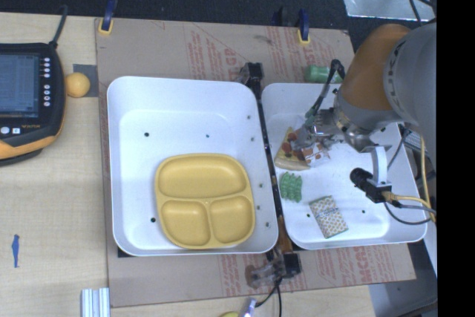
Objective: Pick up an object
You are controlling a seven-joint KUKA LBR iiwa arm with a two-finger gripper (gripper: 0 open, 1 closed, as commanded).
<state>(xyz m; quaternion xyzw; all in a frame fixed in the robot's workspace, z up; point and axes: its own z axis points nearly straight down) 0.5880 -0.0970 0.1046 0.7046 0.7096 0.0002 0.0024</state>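
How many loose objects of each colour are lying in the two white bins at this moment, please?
Yellow: 1, divided tray
Green: 1, small toy
Tan speckled: 1, packet
Mixed colours: 1, cluster by the gripper, contents unclear
Total: 4

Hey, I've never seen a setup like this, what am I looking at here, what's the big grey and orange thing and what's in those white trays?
One camera looks down at a slant on a bench. The grey and orange thing is a robot arm reaching in from the right; its gripper is low in the right bin, over a jumble of small items. Whether it holds anything is unclear. Nearby lie a green toy and a patterned packet. The left bin holds a yellow divided plate. At far left sits a handheld control screen.
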